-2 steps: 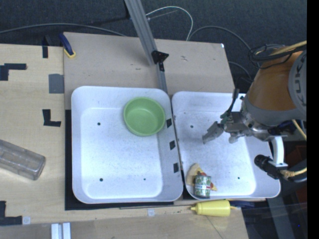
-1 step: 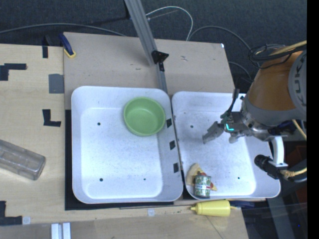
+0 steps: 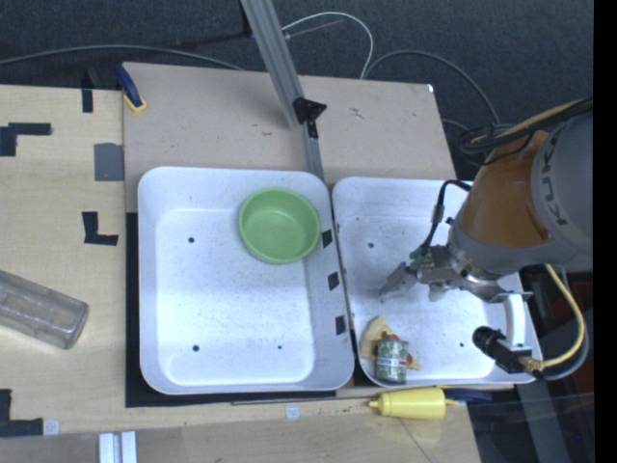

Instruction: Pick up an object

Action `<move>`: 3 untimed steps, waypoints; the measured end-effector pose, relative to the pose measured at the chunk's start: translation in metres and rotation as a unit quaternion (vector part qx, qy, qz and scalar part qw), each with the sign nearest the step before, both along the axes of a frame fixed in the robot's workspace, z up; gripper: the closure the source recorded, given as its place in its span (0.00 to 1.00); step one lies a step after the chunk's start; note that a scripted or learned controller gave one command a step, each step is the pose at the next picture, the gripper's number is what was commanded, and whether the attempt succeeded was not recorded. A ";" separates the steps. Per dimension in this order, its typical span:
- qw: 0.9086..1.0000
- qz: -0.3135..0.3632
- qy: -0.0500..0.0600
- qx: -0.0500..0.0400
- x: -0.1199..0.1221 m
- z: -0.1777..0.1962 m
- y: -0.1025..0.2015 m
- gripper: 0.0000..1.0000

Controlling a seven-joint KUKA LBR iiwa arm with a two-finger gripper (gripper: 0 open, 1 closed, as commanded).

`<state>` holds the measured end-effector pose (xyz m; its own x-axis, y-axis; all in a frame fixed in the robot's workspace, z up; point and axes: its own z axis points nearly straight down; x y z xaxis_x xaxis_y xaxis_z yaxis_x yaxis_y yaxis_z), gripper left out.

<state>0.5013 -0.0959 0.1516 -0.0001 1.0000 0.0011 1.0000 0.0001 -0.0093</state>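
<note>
My gripper (image 3: 410,291) hangs over the middle of the right bin (image 3: 386,210), reaching in from the right under the grey and orange arm. Its two fingers are spread open, one fingertip (image 3: 386,290) pointing down-left, and nothing sits between them. A small green can with bits of yellow and red (image 3: 390,354) lies in the near left corner of that bin, a short way below and left of the gripper and apart from it. A green bowl (image 3: 280,225) stands upright in the far right part of the left bin (image 3: 174,258).
A yellow squeeze bottle (image 3: 415,404) lies on the bench just in front of the right bin. A clear plastic cylinder (image 3: 39,309) rests on the bench at the far left. A grey metal post (image 3: 280,56) slants in from the top, ending above the divide between the bins.
</note>
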 end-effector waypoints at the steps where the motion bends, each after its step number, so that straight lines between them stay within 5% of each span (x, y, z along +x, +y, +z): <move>1: 1.000 0.000 -0.003 -0.001 0.004 -0.061 -0.003 0.00; 2: 1.000 0.000 -0.005 0.000 0.004 -0.061 -0.002 0.00; 3: 1.000 0.001 -0.004 0.001 0.004 -0.051 -0.002 1.00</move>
